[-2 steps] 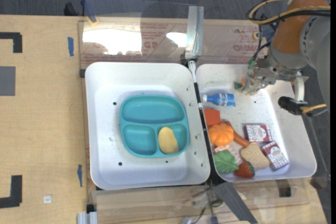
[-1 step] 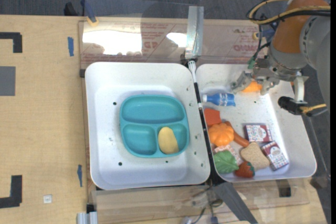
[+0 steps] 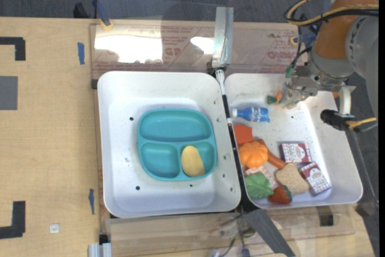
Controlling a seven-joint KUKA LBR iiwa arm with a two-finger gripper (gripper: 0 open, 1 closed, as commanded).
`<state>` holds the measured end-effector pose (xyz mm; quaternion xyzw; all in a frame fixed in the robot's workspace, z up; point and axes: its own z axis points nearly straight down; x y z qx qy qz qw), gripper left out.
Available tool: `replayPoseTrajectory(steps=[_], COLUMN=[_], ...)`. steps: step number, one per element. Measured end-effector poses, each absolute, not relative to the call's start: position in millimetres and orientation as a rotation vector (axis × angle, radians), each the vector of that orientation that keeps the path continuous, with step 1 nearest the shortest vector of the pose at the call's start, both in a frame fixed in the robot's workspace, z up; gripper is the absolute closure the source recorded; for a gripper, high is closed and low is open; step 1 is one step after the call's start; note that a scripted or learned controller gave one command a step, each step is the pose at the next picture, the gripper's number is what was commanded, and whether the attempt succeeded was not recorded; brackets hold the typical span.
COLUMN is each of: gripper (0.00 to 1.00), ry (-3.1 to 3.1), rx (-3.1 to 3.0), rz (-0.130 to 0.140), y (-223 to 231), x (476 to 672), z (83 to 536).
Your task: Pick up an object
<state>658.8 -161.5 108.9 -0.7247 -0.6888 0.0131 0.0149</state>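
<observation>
My gripper [image 3: 292,95] hangs low over the far part of the right bin [image 3: 337,135], under the orange wrist band. A small orange piece [image 3: 274,98] lies just to its left; I cannot tell if they touch. A blue and white bottle [image 3: 251,114] lies on its side nearer the divider. Toward the front of the bin sit an orange pumpkin [image 3: 254,153], a red-orange block [image 3: 242,132], a green leafy piece [image 3: 258,185], a bread slice [image 3: 291,177], a red strawberry [image 3: 281,194] and two small printed packets [image 3: 293,151] [image 3: 315,179].
The left bin [image 3: 114,129] holds a teal divided plate [image 3: 171,129] with a yellow potato-like piece [image 3: 192,161] in its front right compartment. A clear upright panel [image 3: 156,39] stands behind the bins. Cables [image 3: 307,9] loop above the arm.
</observation>
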Motion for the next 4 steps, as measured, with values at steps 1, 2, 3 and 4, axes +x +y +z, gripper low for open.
replayPoseTrajectory(steps=[1,2,3,4], gripper=[1.0,0.0,1.0,0.0], ry=[-2.133,-2.135,-2.132,-2.133], rx=[-2.282,-2.274,-2.275,-2.274], rz=[0.045,0.028,0.037,0.037], y=[-125.0,-117.5,-119.8,-119.4], x=[658.4,660.5,659.4,659.4], z=[83.6,83.9,92.8,92.5])
